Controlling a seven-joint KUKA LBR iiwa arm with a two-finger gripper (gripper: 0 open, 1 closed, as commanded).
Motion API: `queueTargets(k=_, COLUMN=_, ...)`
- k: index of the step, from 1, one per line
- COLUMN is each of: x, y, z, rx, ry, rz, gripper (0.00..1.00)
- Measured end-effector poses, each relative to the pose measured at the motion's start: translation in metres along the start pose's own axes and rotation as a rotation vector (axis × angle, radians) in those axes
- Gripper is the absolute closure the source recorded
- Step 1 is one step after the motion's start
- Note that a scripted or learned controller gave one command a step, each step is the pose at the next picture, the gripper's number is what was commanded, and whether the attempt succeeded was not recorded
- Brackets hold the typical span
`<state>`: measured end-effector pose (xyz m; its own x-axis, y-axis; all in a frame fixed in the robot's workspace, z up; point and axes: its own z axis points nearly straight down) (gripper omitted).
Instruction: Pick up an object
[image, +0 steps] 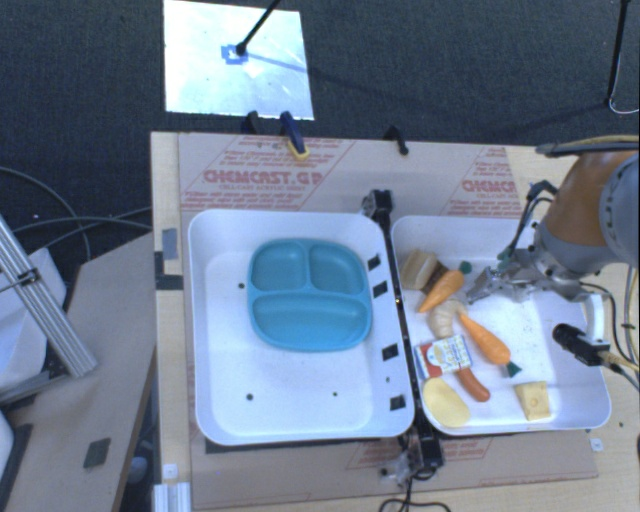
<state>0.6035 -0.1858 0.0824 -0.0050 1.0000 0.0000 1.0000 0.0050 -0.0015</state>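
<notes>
On the worktop (330, 165), the right bin (500, 232) holds toy carrots (486, 340); the hand (490, 285) hovers, grip state indiscernible.

The worktop (250, 165) is a flat board covered with brown printed protective paper. Directly on it two shallow white bins stand side by side, touching at the middle: the left bin (225, 400) and the right bin (585, 405). Black clamps (398, 142) sit at its far edge.
</notes>
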Motion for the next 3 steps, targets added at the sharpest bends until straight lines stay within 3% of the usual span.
queueTargets(k=1, x=0.0, y=0.002, z=-0.014, rx=-0.007, ry=-0.001, rz=-0.001, gripper=1.0)
queueTargets(k=3, x=0.005, y=0.012, z=-0.126, rx=-0.009, ry=-0.002, rz=-0.001, gripper=1.0)
